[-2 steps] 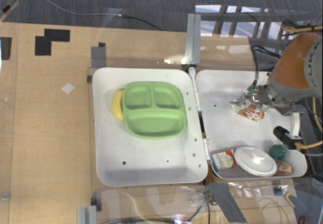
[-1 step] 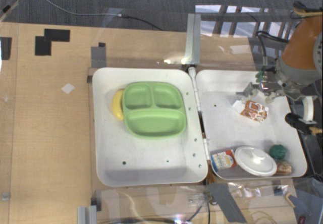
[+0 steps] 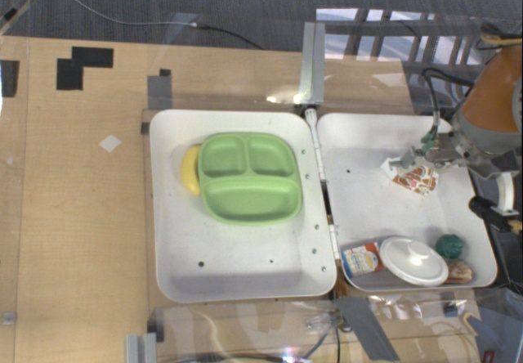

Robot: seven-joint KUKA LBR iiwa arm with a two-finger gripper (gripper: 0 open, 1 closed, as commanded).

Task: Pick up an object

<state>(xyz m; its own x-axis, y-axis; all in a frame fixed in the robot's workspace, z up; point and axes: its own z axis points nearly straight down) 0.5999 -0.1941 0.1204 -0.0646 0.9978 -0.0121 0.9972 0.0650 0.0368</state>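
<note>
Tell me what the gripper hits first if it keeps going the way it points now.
Probably the crumpled red-and-white wrapper in the right bin: the gripper hangs just above it, pointing down and left. Depth is hard to judge from this slanted view.

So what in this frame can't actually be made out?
- Gripper: small and dark against the cables, so the state of its grasp is unreadable.
- Yellow object in the left bin: mostly hidden under the green tray; what it is stays unclear.
- Brown item in the right bin: partly behind the white bowl, too small to name.
- Crumpled packet: print blurred.
</note>
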